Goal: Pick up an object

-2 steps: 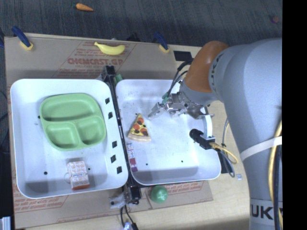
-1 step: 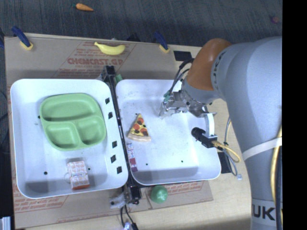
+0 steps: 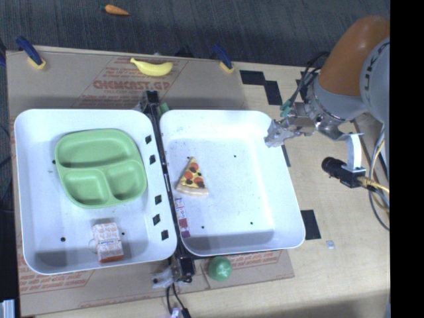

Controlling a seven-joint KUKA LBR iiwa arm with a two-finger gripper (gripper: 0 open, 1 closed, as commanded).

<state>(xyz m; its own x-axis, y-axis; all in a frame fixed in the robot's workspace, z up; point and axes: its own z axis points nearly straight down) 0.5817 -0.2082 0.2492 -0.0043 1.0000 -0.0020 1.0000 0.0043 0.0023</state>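
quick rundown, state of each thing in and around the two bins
gripper: over the right bin's upper right rim, holding nothing
pizza slice: flat in the right bin, near its left wall
green tray: flat in the left bin
small carton: lying below the tray
banana: outside, above the bins
green ball: outside, below the right bin

You get even, fairly bright overhead light, slightly cool. The two white bins (image 3: 225,237) run close to overexposed, their floors washed pale, with soft grey shade along the near walls. Shadows stay short and diffuse. The picture is low in resolution and grainy; edges are soft throughout. The arm (image 3: 361,52) at right looks slightly blurred. The dark floor (image 3: 199,12) at top reads dim.
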